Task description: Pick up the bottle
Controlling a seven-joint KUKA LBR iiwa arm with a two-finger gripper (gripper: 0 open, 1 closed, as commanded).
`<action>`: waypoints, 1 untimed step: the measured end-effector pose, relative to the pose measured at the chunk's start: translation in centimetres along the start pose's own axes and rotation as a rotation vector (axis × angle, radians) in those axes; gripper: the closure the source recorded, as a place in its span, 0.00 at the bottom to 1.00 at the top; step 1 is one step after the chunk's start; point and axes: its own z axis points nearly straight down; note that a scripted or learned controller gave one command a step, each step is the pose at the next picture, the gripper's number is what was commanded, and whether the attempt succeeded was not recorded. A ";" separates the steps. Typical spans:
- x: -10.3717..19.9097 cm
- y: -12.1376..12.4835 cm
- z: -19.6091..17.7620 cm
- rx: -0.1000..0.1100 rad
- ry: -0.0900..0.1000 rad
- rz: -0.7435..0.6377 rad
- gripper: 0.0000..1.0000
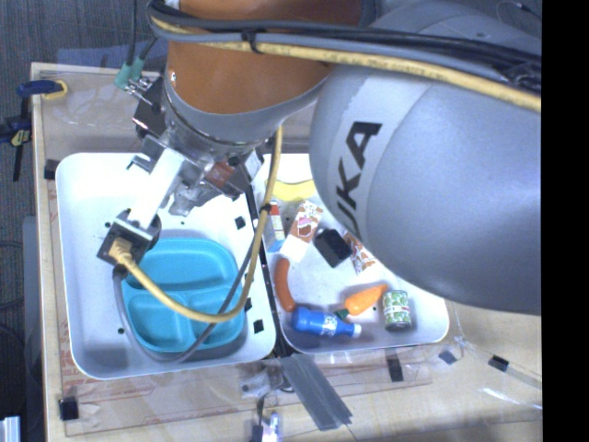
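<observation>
A blue bottle (324,323) with a pale cap lies on its side near the front wall of the right bin (433,325). My gripper (189,190) hangs below the orange wrist band over the back of the left bin (78,247), just behind a blue divided tray (184,288). It is well to the left of the bottle and apart from it. The wrist and its fittings hide the gripper's tips.
Around the bottle in the right bin lie an orange carrot (363,298), a green can (397,308), an orange sausage shape (284,284), a black block (329,245) and small packets (306,219). A yellow cable (216,309) loops over the tray. The arm's grey body covers the right bin's back.
</observation>
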 end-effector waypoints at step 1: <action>0.1 -0.1 0.1 0.004 -0.004 -0.525 1.00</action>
